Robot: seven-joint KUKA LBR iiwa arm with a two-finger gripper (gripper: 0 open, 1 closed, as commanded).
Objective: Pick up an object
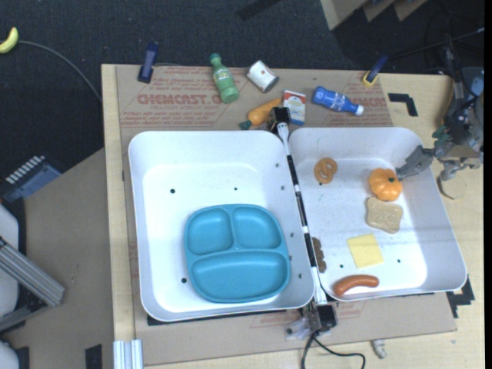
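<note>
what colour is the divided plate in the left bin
Light blue plate, seen in the camera view.

Green bottle [224, 78], blue bottle [337, 101], white can [262, 75] on brown board [184, 98] behind bins; dark floor [77, 21] beyond.

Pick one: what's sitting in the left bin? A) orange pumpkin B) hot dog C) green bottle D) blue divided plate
D: the blue divided plate lies in the left bin, while the pumpkin and hot dog are in the right bin and the green bottle lies on the board behind the bins.
</note>
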